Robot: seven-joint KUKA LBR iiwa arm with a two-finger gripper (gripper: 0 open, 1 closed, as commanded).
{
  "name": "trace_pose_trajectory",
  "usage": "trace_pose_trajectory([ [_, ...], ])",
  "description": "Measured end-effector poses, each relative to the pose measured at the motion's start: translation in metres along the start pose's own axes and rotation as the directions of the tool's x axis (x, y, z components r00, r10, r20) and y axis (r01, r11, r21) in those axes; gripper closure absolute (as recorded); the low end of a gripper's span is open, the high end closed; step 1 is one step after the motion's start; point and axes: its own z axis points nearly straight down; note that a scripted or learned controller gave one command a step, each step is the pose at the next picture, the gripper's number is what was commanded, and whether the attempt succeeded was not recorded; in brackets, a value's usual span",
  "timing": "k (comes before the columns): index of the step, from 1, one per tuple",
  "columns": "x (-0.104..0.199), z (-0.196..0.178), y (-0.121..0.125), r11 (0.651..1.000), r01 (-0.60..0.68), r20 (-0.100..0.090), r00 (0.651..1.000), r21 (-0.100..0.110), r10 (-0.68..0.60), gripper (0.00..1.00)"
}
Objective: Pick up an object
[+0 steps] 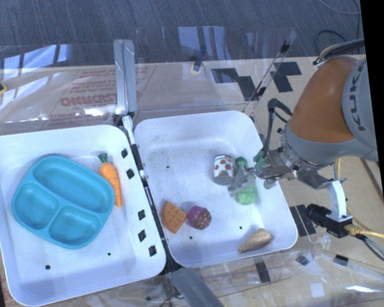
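Gripper (pixel 245 181): low in right bin (pixel 175 127); jaw state unreadable, can't tell.
Green object (pixel 246 195): directly beneath jaws, touching or nearly.
Handling, judged: small, light, probably smooth plastic; grip across its narrow middle.
Can (pixel 222 168): just left of jaws.

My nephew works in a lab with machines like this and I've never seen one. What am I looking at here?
One camera fixed above looks down on a bench with two shallow white bins. The grey and orange machine on the right is a robot arm; its hand hangs over the right bin, close to a green object and a small can. I cannot tell if it grips anything. That bin also holds a waffle, a purple piece and a tan piece. The left bin holds a blue divided plate and a carrot.
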Motion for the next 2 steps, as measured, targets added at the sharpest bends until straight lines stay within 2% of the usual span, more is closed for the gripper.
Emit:
trace_pose_trajectory([
  [1, -0.0273, 0.1104, 0.0643, 0.999, -0.044, 0.003, 0.999, -0.006, 0.044, 0.0],
  [2, -0.0266, 0.102, 0.0637, 0.999, -0.04, 0.002, 0.999, -0.003, 0.04, 1.0],
])
